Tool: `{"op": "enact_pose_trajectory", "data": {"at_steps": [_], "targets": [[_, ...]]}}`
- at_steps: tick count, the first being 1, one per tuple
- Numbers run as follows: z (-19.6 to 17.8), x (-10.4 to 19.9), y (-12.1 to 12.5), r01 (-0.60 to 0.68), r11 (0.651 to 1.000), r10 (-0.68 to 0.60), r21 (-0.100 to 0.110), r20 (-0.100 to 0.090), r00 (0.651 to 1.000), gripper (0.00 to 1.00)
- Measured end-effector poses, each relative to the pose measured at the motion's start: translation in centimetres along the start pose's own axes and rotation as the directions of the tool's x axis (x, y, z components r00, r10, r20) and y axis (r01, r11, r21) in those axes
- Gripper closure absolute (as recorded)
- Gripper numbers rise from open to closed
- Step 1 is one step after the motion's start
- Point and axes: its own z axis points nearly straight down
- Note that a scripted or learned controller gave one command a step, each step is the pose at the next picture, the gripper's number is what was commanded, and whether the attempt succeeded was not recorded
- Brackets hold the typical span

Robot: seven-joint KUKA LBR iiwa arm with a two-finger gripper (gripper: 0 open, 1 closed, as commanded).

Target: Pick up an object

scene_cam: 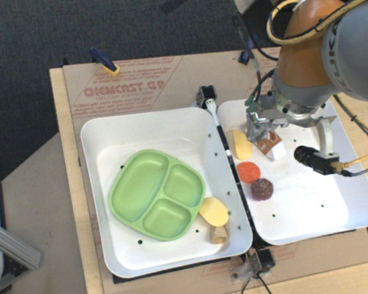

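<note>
You can't tell if the fingers are parted or closed; the gripper [259, 126] sits low in the right bin [352, 212], far-left part, right over a brown-and-white block [270, 144]. Just left of it lies a yellow piece [241, 144], w/ an orange-red round [248, 172] and a dark maroon ball [262, 189] nearer. In the left bin [102, 186] you've got a green divided plate [156, 193] and a pale yellow item [213, 211] at its near-right.

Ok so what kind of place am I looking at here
Most likely a robotics lab test bench, not a kitchen: a grey robot arm reaches over two white bins clamped side by side on a cardboard-covered bench, with toy-like food such as a yellow piece and loose cables.
</note>
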Motion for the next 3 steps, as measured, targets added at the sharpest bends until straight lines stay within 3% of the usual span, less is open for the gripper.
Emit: {"op": "enact_pose_trajectory", "data": {"at_steps": [1, 2, 3], "targets": [[0.3, 5.9, -11.6, -0.005, 1.000, 0.005, 0.025, -0.003, 1.000, 1.00], [0.3, 9.7, -8.4, -0.006, 1.000, 0.006, 0.011, 0.001, 1.000, 1.00], [-0.3, 23.1, -9.0, 0.005, 1.000, -0.005, 0.013, -0.005, 1.000, 1.00]]}}
